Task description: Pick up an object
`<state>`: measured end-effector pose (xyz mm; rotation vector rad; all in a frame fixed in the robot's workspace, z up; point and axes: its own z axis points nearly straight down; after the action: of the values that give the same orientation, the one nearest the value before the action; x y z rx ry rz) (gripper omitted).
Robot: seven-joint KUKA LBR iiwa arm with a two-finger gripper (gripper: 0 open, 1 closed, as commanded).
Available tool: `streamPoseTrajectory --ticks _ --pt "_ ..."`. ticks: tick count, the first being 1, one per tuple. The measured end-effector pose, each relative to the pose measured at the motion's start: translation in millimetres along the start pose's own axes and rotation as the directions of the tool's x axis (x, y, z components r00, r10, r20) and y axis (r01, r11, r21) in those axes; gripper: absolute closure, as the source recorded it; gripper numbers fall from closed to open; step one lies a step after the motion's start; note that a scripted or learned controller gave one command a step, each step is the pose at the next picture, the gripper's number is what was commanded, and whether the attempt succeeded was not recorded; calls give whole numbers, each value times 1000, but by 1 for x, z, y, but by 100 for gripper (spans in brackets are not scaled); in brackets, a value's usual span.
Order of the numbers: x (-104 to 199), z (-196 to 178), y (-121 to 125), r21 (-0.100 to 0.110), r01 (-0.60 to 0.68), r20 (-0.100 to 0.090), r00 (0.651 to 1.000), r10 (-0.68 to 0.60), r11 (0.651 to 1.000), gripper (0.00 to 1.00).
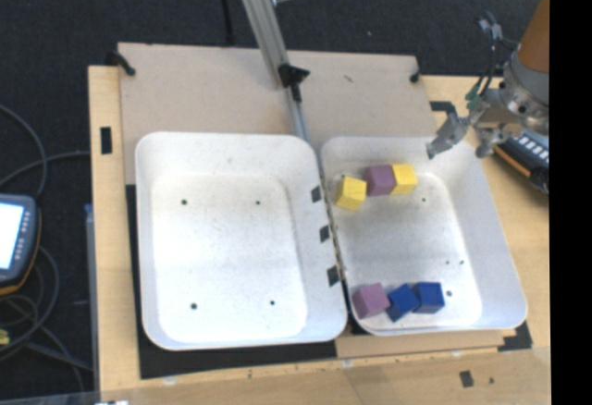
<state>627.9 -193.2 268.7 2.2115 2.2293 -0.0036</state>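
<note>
Left bin (166,209) sits near table's left edge. Right bin (486,237) beside it holds two clusters: yellow cube (351,192), purple cube (380,179), second yellow cube (403,177) in row at far end; purple block (370,299) and two blue cubes (415,299) at near end. Gripper (462,137) hovers over right bin's far right corner, jaws spread apart, gripping nothing.

The pale wooden worktop (106,237) carries a tan board (213,93) laid flat on its far half. Against the near edge of that board sit two shallow white bins side by side, the left bin (157,163) and the right bin (490,246), their inner rims touching.
</note>
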Motion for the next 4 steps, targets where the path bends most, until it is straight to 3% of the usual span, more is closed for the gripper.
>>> streamPoseTrajectory --ticks 1,2,3,4 --pt "17 134 47 -14 -8 2 1000 8 1000 0" --pt "16 125 47 -15 -5 5 1000 6 1000 100" --pt "16 126 47 -13 -4 5 1000 4 1000 0" --pt "59 149 34 -27 -10 1 1000 10 1000 0"
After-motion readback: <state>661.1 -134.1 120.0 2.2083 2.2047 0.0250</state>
